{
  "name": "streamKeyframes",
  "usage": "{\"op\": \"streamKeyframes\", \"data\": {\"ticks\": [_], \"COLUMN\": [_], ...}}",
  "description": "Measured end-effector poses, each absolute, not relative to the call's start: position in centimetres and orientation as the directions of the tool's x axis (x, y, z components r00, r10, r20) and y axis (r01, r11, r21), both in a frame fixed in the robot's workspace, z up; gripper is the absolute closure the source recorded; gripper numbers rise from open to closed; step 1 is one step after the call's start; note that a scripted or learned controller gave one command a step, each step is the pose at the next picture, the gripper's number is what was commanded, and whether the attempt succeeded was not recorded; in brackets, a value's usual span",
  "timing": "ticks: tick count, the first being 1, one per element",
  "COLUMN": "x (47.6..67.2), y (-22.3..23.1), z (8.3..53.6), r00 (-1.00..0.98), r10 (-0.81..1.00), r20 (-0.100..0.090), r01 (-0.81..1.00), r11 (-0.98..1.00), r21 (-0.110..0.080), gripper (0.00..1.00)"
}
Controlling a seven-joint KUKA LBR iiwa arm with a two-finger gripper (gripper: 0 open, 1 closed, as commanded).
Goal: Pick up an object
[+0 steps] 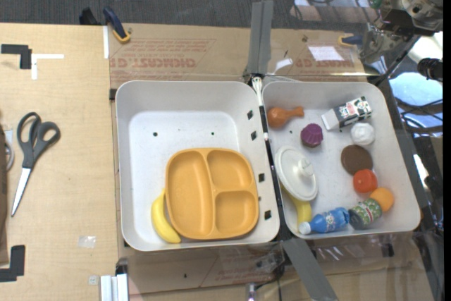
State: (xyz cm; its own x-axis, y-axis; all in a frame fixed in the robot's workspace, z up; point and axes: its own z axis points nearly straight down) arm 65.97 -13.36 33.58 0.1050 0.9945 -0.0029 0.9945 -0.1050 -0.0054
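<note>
The gripper (384,35) hangs at the upper right, above the table behind the right bin (412,173), so nothing has been chosen yet — whether it is spread or pressed together I cannot tell, since cables and glare blur it. The candidates lie loose in that bin: a small carton (349,112), a purple piece (312,135), a white lid (297,173), a blue bottle (329,220), an orange fruit (364,181). The left bin (141,151) holds a yellow tray (211,192) that covers most of a banana (161,220) (only its curved edge shows). Scissors (29,151) lie apart on the table.
</note>
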Motion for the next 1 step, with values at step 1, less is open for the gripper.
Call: {"op": "streamKeyframes", "data": {"ticks": [1], "x": [65.99], "y": [-18.59], "z": [37.45], "r00": [0.067], "r10": [0.998], "r20": [-0.003], "r01": [0.998], "r11": [-0.067], "r21": [-0.005], "gripper": [1.0]}}
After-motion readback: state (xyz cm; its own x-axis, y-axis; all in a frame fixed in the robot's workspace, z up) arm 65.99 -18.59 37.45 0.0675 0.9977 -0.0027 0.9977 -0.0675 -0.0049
